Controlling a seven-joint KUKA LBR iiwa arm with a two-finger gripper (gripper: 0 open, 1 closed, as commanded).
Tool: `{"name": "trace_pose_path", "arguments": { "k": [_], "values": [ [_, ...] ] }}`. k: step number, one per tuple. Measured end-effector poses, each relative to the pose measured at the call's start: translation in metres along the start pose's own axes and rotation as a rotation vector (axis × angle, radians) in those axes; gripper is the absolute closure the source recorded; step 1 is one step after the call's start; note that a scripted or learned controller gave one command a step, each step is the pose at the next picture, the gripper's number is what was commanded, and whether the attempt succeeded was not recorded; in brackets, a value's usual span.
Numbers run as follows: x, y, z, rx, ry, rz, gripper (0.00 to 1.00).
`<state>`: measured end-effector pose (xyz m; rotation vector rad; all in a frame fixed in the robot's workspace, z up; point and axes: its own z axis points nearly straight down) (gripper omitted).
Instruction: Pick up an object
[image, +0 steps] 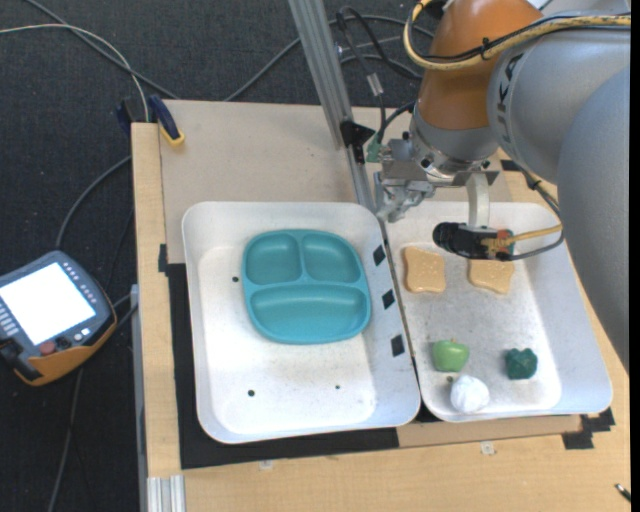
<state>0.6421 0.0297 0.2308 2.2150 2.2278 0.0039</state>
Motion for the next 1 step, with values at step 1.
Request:
{"name": "trace_pose_path", "arguments": {
  "k": [1],
  "values": [
    [0.0496,0.0113,-0.0076,-0.001,0.0,0.0,1.0]
  ]
}}
